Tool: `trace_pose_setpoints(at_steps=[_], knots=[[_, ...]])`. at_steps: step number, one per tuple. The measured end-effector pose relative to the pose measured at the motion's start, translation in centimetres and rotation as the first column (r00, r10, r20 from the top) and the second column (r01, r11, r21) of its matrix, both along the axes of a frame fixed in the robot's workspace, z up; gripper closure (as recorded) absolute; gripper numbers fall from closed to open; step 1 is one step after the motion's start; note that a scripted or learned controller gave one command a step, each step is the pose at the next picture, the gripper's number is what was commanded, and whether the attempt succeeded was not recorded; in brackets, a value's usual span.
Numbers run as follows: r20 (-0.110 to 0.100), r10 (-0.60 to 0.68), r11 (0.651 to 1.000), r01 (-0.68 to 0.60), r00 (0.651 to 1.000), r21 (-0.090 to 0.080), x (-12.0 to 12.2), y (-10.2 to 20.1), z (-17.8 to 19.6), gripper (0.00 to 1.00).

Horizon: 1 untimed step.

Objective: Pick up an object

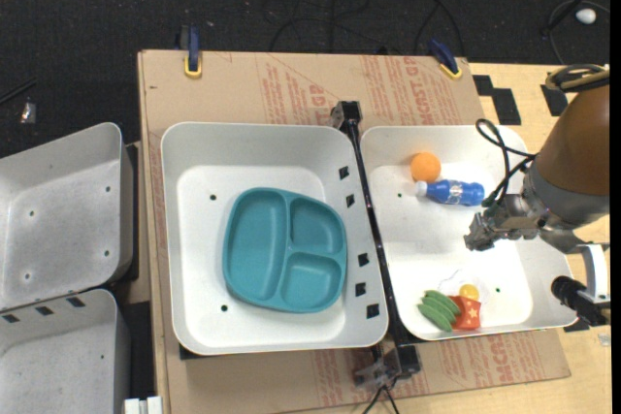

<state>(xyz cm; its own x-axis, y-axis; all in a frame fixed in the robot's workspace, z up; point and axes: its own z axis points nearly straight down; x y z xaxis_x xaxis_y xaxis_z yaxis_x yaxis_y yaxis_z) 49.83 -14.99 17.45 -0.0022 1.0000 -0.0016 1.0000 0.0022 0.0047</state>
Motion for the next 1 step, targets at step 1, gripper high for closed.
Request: trace_pose_setpoints(at_steps=[1], knots=[[-0.001,0.001,1.000,-0.001,1.000,0.000,0.11,-0.01,5.21,1.00]])
